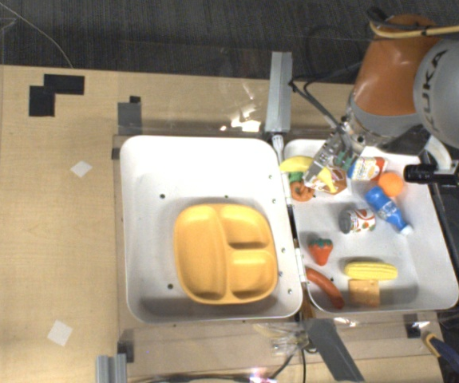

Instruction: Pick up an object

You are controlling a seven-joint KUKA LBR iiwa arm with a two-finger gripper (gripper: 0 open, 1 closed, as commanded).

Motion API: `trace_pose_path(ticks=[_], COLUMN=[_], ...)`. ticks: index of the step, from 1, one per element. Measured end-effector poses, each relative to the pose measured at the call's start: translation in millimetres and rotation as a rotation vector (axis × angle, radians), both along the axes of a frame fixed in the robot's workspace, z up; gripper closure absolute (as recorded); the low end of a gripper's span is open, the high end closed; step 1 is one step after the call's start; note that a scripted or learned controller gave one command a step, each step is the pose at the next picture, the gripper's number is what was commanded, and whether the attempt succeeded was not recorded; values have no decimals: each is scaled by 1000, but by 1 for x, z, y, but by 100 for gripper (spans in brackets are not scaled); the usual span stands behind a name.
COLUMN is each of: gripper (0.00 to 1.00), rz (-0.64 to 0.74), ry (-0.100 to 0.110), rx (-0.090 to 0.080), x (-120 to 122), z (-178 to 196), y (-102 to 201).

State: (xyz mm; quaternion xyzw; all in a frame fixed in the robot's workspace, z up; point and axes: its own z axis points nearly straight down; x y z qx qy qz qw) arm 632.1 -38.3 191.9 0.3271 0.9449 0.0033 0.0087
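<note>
Camera view: we hang our jaws (326,168), closure unclear, directly over a crumpled packet (330,182); the banana (295,164) lies just left.

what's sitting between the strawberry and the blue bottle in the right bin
In the camera view, a small grey-and-red can lies between the strawberry and the blue bottle, closer to the bottle.

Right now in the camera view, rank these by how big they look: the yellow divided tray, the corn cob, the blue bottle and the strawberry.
1. Yellow divided tray, by far the largest.
2. Corn cob.
3. Blue bottle, a little smaller than the corn, though the gap is small.
4. Strawberry, the smallest.
</note>
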Motion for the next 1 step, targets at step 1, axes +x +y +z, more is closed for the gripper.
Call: trace_pose_path(ticks=[1], gripper=[100], rz=[102], ry=[9], rx=[-3], x=[5], z=[-4], y=[-35])
